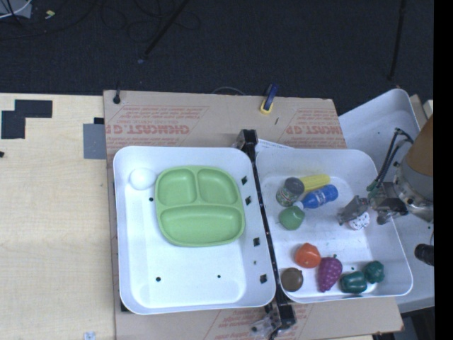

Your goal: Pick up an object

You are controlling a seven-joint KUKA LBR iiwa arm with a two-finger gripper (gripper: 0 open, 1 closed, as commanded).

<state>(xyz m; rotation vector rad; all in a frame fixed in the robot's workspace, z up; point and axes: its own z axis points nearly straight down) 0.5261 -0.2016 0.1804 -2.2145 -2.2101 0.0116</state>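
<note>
The gripper (356, 214) is hanging over the right bin (386, 183); jaw state is being obscured. Cardboard (212, 122) is lining the bench.

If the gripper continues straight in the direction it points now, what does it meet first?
The gripper points leftward across the right white bin. Probably the round green toy comes first, with bare bin floor before it; the blue bottle-shaped toy lies just beside that line. Depth is unclear.
</note>
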